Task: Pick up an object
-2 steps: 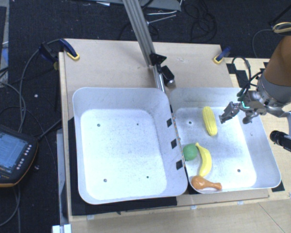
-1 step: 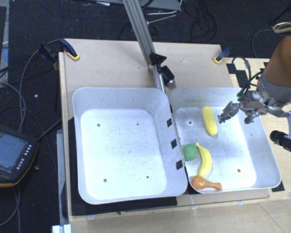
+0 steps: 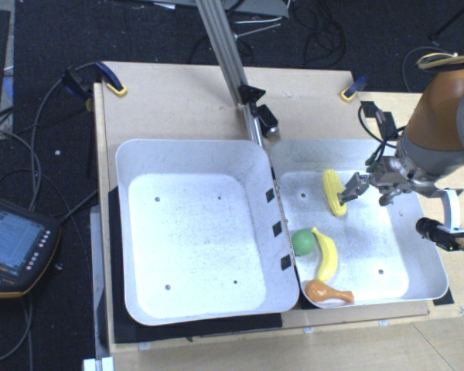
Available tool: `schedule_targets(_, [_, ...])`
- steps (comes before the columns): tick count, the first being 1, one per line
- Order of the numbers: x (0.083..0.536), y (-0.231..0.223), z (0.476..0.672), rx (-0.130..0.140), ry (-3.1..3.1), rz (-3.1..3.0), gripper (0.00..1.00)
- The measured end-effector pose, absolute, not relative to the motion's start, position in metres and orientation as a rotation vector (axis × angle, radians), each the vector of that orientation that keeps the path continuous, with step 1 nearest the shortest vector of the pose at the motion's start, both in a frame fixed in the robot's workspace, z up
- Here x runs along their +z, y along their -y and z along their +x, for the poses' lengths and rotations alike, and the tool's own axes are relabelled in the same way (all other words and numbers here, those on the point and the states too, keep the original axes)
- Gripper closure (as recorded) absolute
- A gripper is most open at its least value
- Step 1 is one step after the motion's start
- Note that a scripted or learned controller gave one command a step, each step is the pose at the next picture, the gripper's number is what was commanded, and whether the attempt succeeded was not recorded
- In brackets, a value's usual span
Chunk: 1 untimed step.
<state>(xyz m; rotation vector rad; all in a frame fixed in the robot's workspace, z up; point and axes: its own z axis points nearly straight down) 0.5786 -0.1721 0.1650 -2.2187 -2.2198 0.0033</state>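
The right bin (image 3: 417, 284) holds a yellow oblong object (image 3: 332, 191) near its back, a green ball (image 3: 302, 243) by the left wall, a banana (image 3: 326, 256) touching the ball, and an orange pear-shaped piece (image 3: 328, 291) at the front. My gripper (image 3: 369, 194) hangs over the back half of this bin, just right of the yellow oblong object. It is open, with bare bin floor between its fingers. The left fingertip (image 3: 349, 192) is at the yellow object's right edge.
The left bin (image 3: 139, 161) sits beside the right one, sharing a raised wall with black clips (image 3: 277, 226). A slanted metal pole (image 3: 230, 60) rises from the back. Orange clamps (image 3: 349, 93) mark the bench's back corners. A pendant (image 3: 11, 246) lies far left.
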Motion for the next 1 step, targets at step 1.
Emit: schedule_targets(1, [0.1208, 0.1663, 0.5751, 0.003, 2.22, -2.218, 0.0])
